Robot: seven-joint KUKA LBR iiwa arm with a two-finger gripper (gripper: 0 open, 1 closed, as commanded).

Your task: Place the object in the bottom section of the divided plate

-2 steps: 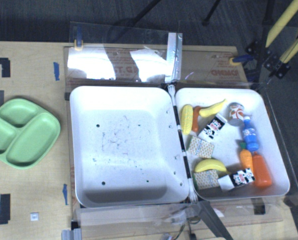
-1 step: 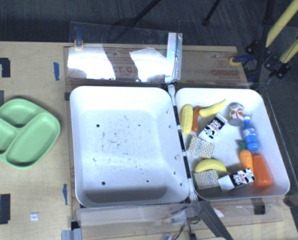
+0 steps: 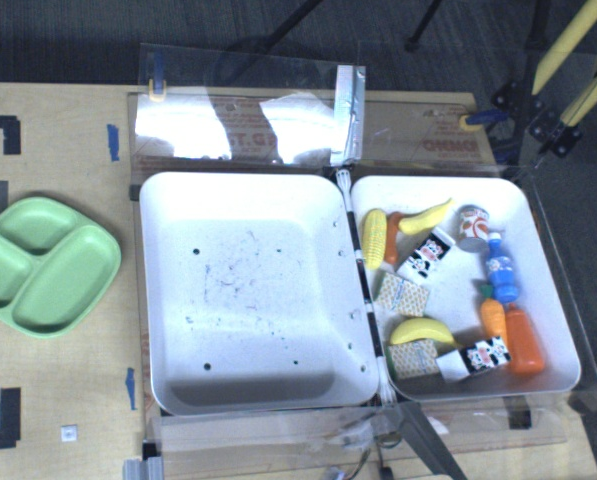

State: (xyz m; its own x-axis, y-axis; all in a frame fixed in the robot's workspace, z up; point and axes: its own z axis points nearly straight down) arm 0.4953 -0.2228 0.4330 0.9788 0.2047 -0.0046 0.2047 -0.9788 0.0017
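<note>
Plate on the table, left of both bins; objects crowding the right bin.

The green plate [image 3: 46, 266] is lying on the table [image 3: 68, 388], well apart from the left bin [image 3: 248, 278]. Its big section [image 3: 66, 276] is running slantwise from lower left to upper right, with two small sections sitting above it. Which object is meant cannot be told. In the right bin [image 3: 553, 298], the corn [image 3: 374, 238] is lying lengthwise along the divider. A banana [image 3: 425, 216] is pointing up-right, touching a cow-print carton [image 3: 426, 256]. A second banana [image 3: 421, 330] is resting across a packet [image 3: 415, 360]. An orange bottle [image 3: 521, 340] and a blue bottle [image 3: 499, 268] are lining the right side. The bin walls are standing between these and the plate. Jaws: state cannot be told.
</note>
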